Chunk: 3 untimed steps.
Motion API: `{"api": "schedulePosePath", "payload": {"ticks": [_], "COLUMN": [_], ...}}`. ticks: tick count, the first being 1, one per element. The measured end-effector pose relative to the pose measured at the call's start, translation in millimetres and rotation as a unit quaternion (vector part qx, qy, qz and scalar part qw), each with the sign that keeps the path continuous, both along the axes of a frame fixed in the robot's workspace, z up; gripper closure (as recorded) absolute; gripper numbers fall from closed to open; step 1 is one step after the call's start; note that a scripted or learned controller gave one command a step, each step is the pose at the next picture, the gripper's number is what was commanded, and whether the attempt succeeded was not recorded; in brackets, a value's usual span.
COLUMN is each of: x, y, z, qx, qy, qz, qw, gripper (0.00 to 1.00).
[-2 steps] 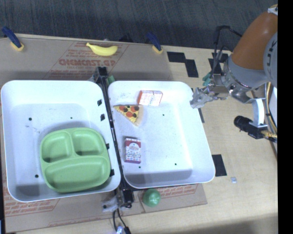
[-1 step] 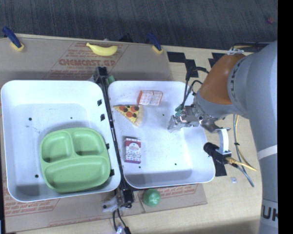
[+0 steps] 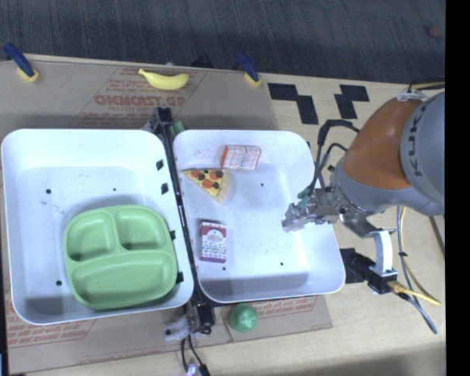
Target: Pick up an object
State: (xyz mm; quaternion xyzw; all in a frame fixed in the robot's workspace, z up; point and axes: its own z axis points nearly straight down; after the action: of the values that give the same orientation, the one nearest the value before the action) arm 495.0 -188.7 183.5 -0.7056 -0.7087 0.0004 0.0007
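Observation:
In the right bin [image 3: 298, 143] lie a pizza slice [image 3: 207, 182], an orange-and-white packet [image 3: 241, 157] and a small red box [image 3: 213, 241]. My gripper [image 3: 296, 218] hangs over the right side of this bin, well to the right of the red box and the pizza slice. Nothing shows between its fingers. The left bin [image 3: 31, 155] holds a green divided plate [image 3: 121, 254].
A yellow banana [image 3: 164, 77] lies on the cardboard behind the bins. A green ball [image 3: 243, 317] sits on the bench in front of the right bin. Blue clamps [image 3: 19, 61] hold the cardboard's back edge. Cables trail at the bench's right.

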Motion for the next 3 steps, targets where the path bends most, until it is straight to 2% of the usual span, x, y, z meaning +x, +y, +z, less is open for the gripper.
{"api": "schedulePosePath", "payload": {"ticks": [1, 2, 3], "x": [-18.4, 33.5, -12.1], "y": [10.4, 63.6, 110.8], "z": [11.2, 39.7, 7.6], "qx": [0.0004, 0.0003, 0.0001], "qy": [0.001, -0.001, 0.001], "qz": [0.001, 0.001, 0.002], "qw": [1.0, 1.0, 1.0], "gripper": [1.0, 1.0, 1.0]}}
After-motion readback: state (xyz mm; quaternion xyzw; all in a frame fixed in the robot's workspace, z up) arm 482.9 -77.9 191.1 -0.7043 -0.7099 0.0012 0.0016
